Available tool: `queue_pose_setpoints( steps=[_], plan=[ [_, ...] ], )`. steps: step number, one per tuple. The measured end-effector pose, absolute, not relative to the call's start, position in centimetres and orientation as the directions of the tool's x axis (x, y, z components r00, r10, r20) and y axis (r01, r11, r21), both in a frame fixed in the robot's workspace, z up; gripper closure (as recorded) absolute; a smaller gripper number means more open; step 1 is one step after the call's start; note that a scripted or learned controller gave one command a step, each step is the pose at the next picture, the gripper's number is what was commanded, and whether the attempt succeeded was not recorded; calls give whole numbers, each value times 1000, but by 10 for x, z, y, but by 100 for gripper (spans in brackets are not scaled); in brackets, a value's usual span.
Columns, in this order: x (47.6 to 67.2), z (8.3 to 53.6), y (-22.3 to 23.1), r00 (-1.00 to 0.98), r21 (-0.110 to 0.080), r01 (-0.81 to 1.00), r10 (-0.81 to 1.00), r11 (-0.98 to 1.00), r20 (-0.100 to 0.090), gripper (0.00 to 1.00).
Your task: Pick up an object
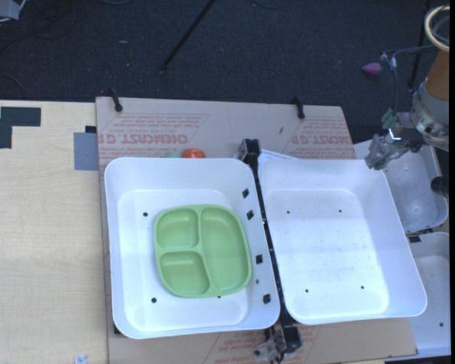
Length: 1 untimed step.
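plate: green, three compartments, lying flat in the left bin, nearer its middle than its walls.
right bin: you are looking at a bare white floor with only small dark specks.
arm: it is sitting at the right edge, up beyond the right bin's far corner, well apart from the plate.
gripper: it is hanging just outside the right bin's far right corner; you cannot tell how it is set, it is too small and blurred.
step: you are watching the approach stage, by my reading; nothing is being carried.
next move: the arm is needing to cross the right bin and the divider, come down over the plate, and catch a rim or a compartment wall, since a flat plate is offering little else.
orange thing: peeking from behind the left bin's far wall; unclear what it is.
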<state>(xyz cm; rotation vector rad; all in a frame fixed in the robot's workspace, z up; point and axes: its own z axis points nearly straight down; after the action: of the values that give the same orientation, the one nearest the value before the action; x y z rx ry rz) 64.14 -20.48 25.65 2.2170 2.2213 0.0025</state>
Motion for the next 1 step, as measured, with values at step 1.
queue_pose_setpoints(
  steps=[1],
  plan=[
    [614, 249, -153, -3, -5, 1000, 1000, 3, 2, 100]
  ],
)
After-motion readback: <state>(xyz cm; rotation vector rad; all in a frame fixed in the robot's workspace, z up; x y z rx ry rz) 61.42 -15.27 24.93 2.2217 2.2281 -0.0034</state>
